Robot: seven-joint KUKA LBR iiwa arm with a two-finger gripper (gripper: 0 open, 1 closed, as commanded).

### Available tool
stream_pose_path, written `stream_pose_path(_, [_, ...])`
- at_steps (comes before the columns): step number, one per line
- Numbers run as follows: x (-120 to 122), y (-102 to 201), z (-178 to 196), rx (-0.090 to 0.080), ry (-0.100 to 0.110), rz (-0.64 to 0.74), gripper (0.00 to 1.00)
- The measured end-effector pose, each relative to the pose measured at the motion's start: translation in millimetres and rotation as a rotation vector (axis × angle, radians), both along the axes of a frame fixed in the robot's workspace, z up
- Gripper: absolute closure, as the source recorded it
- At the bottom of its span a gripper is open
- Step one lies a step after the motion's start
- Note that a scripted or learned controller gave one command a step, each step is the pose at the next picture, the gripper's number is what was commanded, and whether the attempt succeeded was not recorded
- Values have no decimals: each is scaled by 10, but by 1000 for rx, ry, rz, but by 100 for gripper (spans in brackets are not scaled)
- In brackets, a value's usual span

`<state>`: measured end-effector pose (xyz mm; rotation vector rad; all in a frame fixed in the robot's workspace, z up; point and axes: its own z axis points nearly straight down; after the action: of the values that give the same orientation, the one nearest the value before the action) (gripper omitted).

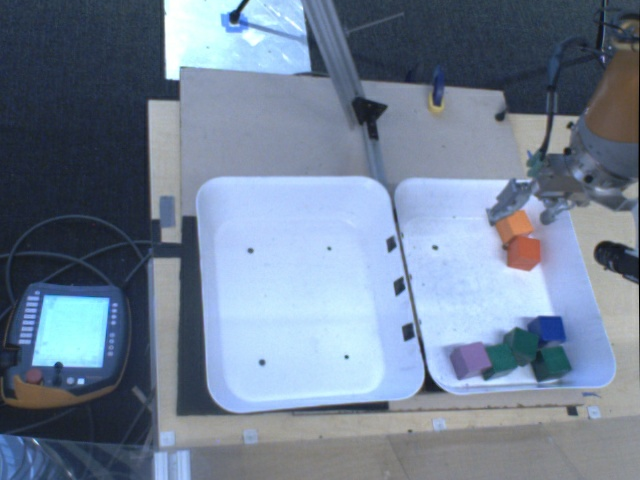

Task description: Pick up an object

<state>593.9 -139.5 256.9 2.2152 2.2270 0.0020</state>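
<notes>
reaching stage, nothing grasped yet. gripper [527, 201] hanging over the upper part of the right bin [600, 313], fingers spread apart, empty. light orange block [514, 226] just below the fingertips, darker orange block [523, 253] touching it. next: lowering straight down to straddle the near block, then closing.

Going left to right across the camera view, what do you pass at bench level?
Teach pendant → left bin → right bin → pink block → blue block. The orange blocks and green blocks overlap others in the order, so they are left out.
</notes>
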Motion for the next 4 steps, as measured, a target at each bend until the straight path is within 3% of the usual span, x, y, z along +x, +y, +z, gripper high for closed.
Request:
stream_pose_path(1, [0, 0, 1, 0, 0, -1, 0])
stream_pose_path(4, [74, 72, -1630, 0, 5, -1, 0])
